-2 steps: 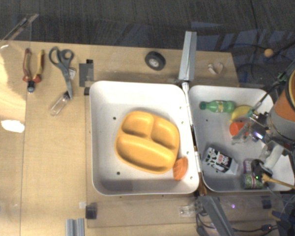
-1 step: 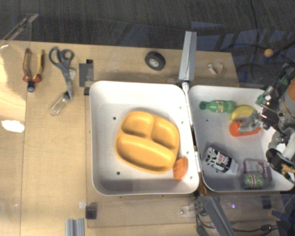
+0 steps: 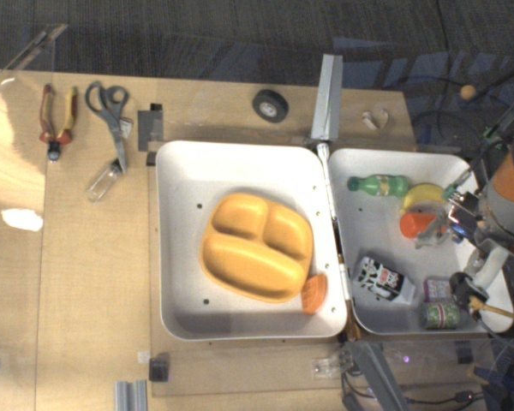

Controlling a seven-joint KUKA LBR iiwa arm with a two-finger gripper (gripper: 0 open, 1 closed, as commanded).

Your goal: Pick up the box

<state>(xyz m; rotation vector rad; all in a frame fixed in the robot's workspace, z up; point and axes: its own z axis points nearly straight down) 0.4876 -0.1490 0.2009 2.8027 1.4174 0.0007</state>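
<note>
The box (image 3: 382, 279) is small, black and white, and lies flat near the front left of the right bin (image 3: 368, 315). My gripper (image 3: 443, 227) hangs over the right-hand part of that bin, beside a red-orange object (image 3: 415, 223). It is up and to the right of the box, apart from it. Nothing shows between its fingers.
In the right bin there are also a green bottle (image 3: 378, 184), a yellow banana (image 3: 421, 195) and a purple-and-green can (image 3: 440, 308). The left bin (image 3: 180, 229) holds a yellow divided dish (image 3: 257, 245) and a small orange piece (image 3: 314, 292). Scissors (image 3: 113, 118), pliers (image 3: 56, 118) and a tape roll (image 3: 271, 104) lie on the bench.
</note>
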